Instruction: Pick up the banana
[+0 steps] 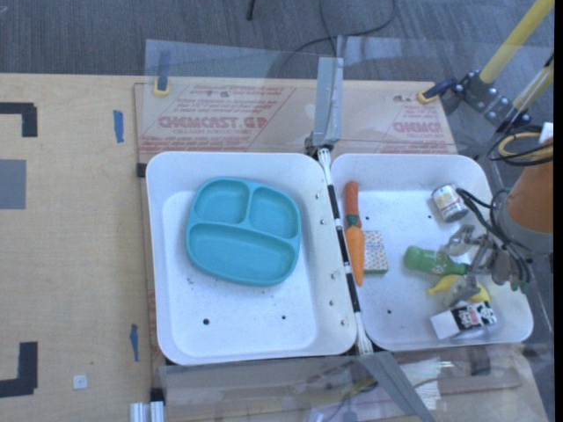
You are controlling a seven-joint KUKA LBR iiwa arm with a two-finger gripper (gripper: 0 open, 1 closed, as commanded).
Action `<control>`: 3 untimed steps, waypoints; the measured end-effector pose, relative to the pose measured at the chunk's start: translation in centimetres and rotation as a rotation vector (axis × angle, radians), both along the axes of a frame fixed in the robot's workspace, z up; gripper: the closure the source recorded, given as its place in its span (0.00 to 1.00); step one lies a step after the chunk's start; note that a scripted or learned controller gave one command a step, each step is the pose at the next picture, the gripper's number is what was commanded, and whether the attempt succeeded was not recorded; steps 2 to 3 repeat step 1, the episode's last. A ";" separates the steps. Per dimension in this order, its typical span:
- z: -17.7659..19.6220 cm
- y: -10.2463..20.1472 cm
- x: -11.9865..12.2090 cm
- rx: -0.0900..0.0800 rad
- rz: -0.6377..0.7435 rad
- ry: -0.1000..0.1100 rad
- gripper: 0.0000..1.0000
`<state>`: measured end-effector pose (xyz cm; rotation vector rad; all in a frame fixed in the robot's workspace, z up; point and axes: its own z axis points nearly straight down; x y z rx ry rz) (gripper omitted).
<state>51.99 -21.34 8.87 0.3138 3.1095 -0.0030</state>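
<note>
Two bins sit side by side on the bench. The left bin (pixel 167 262) holds a divided plate (pixel 244 231). In the right bin (pixel 396 319), a carrot (pixel 354 234) lies along the left wall with a sponge (pixel 376 252) just beside it. Further right is a bottle (pixel 422 258) – the banana (pixel 447 282) touches it, under the gripper (pixel 471 266). A can (pixel 449 203) sits behind, a small carton (pixel 464 317) in front.

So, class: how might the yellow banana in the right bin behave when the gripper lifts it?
The banana looks like a small toy, so probably stiff and light. Its curved, smooth skin may slip between narrow fingers. Wedged beside the green object, it could nudge that neighbour when pulled.
</note>
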 end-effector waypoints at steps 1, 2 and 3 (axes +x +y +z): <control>1.0 0.0 0.0 0.002 -0.003 -0.002 1.00; 1.0 0.0 0.0 0.002 -0.003 -0.002 1.00; 1.0 0.0 0.0 0.002 -0.003 -0.002 1.00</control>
